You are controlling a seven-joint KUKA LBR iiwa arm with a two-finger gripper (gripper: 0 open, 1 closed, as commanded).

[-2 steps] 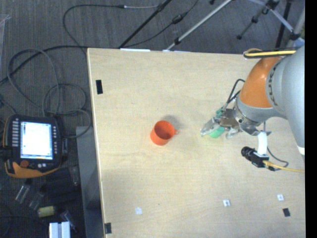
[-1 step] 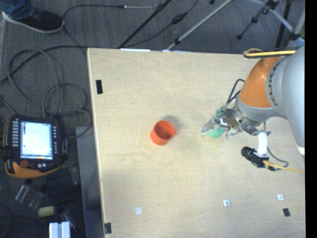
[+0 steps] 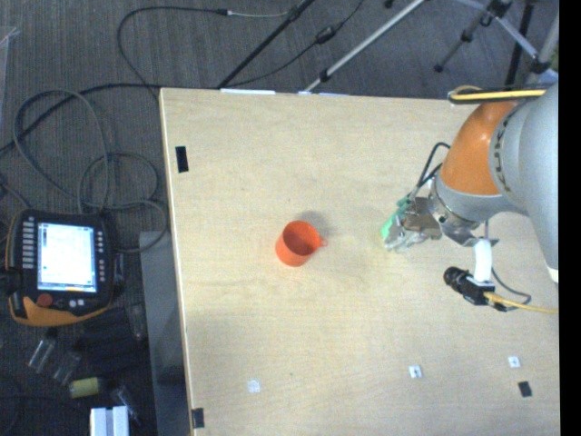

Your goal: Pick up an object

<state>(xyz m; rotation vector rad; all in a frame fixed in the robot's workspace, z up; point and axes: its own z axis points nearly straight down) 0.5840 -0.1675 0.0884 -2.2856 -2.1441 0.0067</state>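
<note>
- An orange cup is seen standing upright on the bare tan bench top, near its middle and a little toward the left edge, with its open mouth facing up and a small handle on its right side.
- The cup is judged to be the thing to be picked up, as no other loose object is seen on the surface.
- The gripper is seen to the right of the cup, clearly apart from it, with bare surface between the two; the cup is not touched and nothing is seen between the fingers.
- Whether the fingers stand apart or together cannot be told, since they are small and partly hidden under the wrist.
- The step in hand is judged to be the approach, with the grasp not yet begun.
- For a sound grasp, the gripper would best be carried left until it is centred over the cup rim, then lowered so that one finger passes inside the wall and one outside, or both outside across the body.
- The handle side should be avoided, as a light cup is likely to tip or slide if nudged off-centre.
- The grey arm with its orange band is seen reaching in from the right edge of the bench.
</note>
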